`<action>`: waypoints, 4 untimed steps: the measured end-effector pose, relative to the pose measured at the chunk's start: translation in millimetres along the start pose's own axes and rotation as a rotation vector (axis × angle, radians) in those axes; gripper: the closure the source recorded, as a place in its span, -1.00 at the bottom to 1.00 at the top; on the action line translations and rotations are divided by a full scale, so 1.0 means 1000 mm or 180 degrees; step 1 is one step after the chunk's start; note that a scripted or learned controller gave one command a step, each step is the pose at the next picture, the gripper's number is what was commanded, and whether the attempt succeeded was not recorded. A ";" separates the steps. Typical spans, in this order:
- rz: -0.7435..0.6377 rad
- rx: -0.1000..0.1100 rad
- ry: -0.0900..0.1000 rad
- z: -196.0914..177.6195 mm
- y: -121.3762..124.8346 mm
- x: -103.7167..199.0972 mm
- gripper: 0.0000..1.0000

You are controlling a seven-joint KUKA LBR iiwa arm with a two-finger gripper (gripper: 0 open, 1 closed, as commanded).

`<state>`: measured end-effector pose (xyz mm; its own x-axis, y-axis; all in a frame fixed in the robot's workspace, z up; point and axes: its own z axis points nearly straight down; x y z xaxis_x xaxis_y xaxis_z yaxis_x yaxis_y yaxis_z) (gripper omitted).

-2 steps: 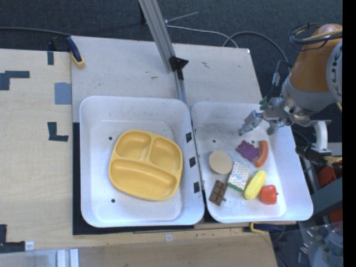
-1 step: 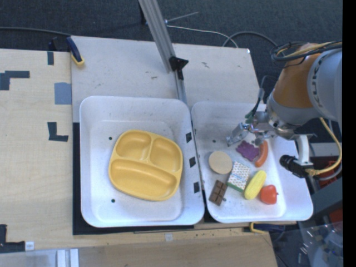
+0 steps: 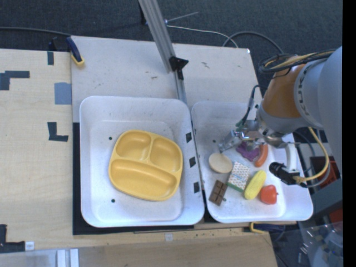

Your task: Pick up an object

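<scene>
A grey robot arm's gripper (image 3: 240,139) hangs low in the right-hand white bin (image 3: 295,207), just above a purple toy piece (image 3: 246,151) and an orange carrot-like piece (image 3: 261,155). Whether it is wide, narrow or holding anything cannot be told. At its six o'clock lie a yellow toy corn cob (image 3: 255,184) and red tomato (image 3: 268,194). Nothing looks lifted; the pick seems still ahead.

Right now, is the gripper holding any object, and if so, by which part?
Cannot be told. The gripper is down in the right bin, right at the purple object beside the orange carrot, but no grasp is visible.
</scene>
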<state>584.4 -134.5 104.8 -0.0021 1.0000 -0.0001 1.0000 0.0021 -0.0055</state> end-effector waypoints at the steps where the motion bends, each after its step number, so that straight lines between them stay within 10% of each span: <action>1: -0.0004 -0.0007 0.0002 -0.012 0.001 0.001 1.00; 4: -0.0001 -0.0034 -0.0004 -0.157 -0.004 0.006 1.00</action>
<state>580.8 -128.6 262.2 -0.0025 1.0000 -0.0013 1.0000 0.0025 0.0052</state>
